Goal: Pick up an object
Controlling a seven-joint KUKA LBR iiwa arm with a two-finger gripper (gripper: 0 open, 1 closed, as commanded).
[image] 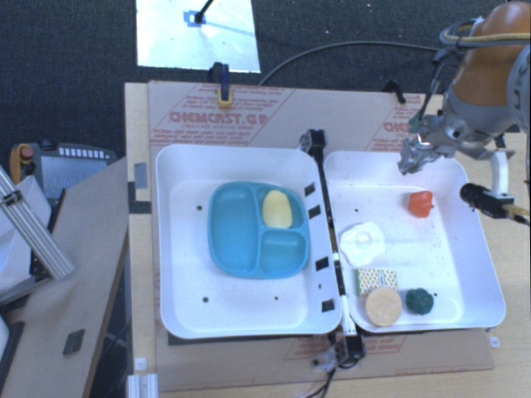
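While the gripper [412,161] hovers over the right bin's [477,255] far edge, finger spread unreadable, you should drop straight onto the orange piece [421,203] lying just below-right of the fingers, centring before closing.

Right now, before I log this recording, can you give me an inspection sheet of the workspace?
Surface: two shallow white bins, left bin and right bin, on a cardboard sheet over the bench.
Job's things: in the right bin, small orange-red block, white fried-egg toy, round tan disc lying on a checkered cracker-like tile, dark green lump.
Clutter: blue divided plastic plate in the left bin, yellow oval piece in its upper right compartment.
Grippers: gripper over the right bin's far edge, nothing between it and the toys.
Cables: dark cable arcing behind the bench.
Surroundings: teach pendant left; dark carpet.
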